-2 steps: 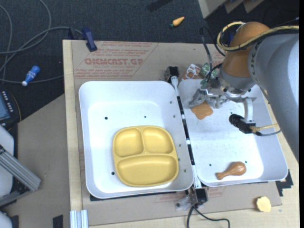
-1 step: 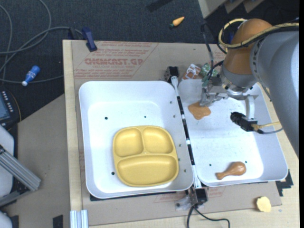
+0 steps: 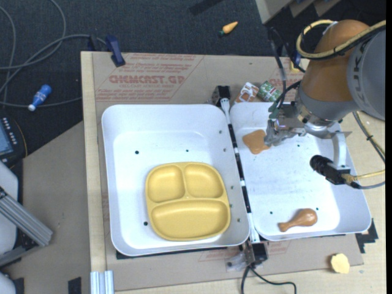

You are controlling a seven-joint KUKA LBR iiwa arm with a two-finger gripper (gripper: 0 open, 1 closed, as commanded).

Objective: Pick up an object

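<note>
In the right bin (image 3: 343, 225) a flat brown piece (image 3: 253, 142) lies near the far left corner. A brown toy drumstick (image 3: 299, 218) rests near the front wall. My gripper (image 3: 273, 133) hangs low over the bin, right at the brown piece's right edge and seemingly touching it. The grey arm with its orange band (image 3: 334, 60) covers the bin's far right part. The wrist hides how the gripper stands. In the left bin (image 3: 122, 127) lies a yellow divided plate (image 3: 187, 201).
A black plug with a cable (image 3: 327, 169) hangs from the arm over the right bin's right side. A crumpled packet (image 3: 257, 92) lies behind the bins. A yellow chunk (image 3: 339, 263) sits on the bench at the front right.
</note>
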